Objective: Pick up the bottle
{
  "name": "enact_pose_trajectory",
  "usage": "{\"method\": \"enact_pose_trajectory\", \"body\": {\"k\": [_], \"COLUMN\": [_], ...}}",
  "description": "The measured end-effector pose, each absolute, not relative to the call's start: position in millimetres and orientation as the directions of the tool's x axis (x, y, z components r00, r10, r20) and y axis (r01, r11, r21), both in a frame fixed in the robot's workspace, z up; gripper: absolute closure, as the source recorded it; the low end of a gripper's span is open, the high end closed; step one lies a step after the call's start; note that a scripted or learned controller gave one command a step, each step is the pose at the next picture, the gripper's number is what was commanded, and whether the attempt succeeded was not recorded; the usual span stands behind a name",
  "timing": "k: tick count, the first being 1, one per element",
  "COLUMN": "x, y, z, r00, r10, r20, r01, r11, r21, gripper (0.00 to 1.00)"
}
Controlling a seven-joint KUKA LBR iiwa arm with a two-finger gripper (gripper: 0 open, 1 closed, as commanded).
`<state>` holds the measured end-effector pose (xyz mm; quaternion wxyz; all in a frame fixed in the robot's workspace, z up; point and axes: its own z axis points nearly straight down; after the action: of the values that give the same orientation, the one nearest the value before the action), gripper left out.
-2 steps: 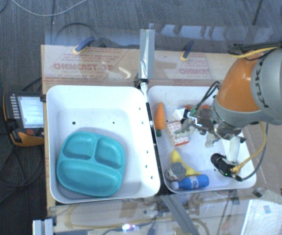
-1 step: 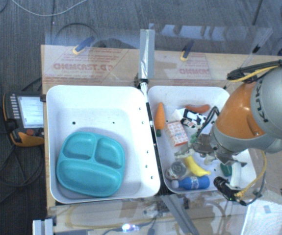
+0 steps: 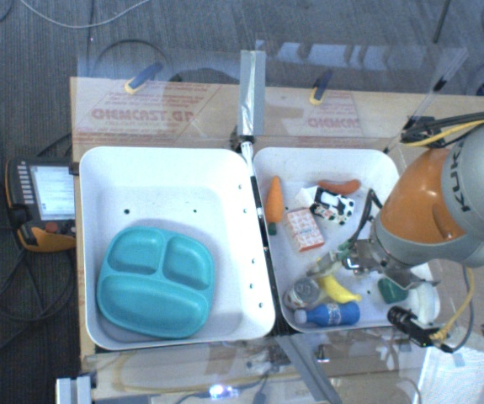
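Left bin (image 3: 98, 183) contains one teal divided tray (image 3: 156, 281). Right bin (image 3: 288, 162) contains a blue bottle (image 3: 329, 315) lying along the near wall, a banana (image 3: 337, 289) just behind it, and a carrot (image 3: 274, 199). Gripper (image 3: 353, 257) sits low beside the banana.

Wooden bench (image 3: 98, 112) bears 2 white bins side by side: left bin (image 3: 90, 192); right bin (image 3: 376, 160).

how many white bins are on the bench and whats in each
2. The left shallow white bin holds a teal divided plastic tray. The right shallow white bin holds the small items, including a blue bottle at its near edge; the arm may hide some.
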<state>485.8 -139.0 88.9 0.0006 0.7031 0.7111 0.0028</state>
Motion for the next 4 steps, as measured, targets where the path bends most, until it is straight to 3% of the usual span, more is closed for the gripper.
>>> {"method": "enact_pose_trajectory", "body": {"k": [1,2,3,4], "x": [483.9,486.9,488.5,488.5], "y": [-220,-151,-149,-149], "z": [129,89,99,99], "r00": [-0.204,-0.005,-0.007,-0.007], "r10": [0.979,1.000,1.000,1.000], "r20": [0.002,-0.005,-0.002,-0.001], "r01": [0.979,1.000,1.000,1.000], "r11": [0.204,0.005,0.007,0.007], "r21": [-0.001,0.010,0.014,0.014], "gripper": [0.00,0.00,1.00,0.00]}}
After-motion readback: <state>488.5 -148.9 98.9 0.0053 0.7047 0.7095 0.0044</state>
